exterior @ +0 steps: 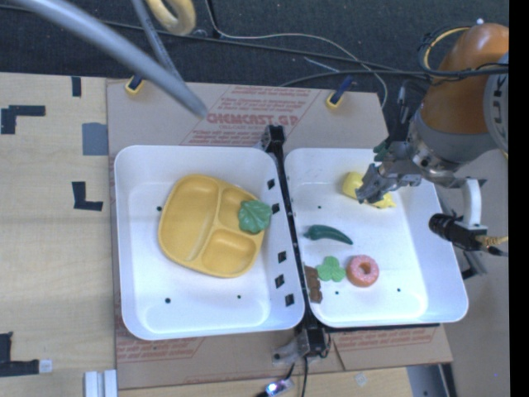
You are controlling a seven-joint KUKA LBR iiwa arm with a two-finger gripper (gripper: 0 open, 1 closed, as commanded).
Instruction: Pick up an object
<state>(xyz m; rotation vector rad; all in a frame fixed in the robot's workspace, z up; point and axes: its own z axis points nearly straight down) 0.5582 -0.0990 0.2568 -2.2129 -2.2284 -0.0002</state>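
Observation:
My gripper [374, 190] is low in the right bin [413, 304], at its back, right on top of a yellow object [355, 184] that shows on both sides of it. A dark green pepper-like piece [329, 234] lies mid-bin. In front of it sit a small green leafy piece [331, 270] and a pink ring donut [362, 270] side by side. A small brown item [314, 284] lies at the bin's left wall. In the left bin [140, 304] lies a yellow divided plate [208, 224] with a green leafy piece [254, 216] on its right edge.
A black divider [285, 230] runs between the two bins. A grey pole [99, 31] crosses the upper left above the bench. Cables trail across the dark area behind the bins. The arm's orange band [471, 52] is at the upper right.

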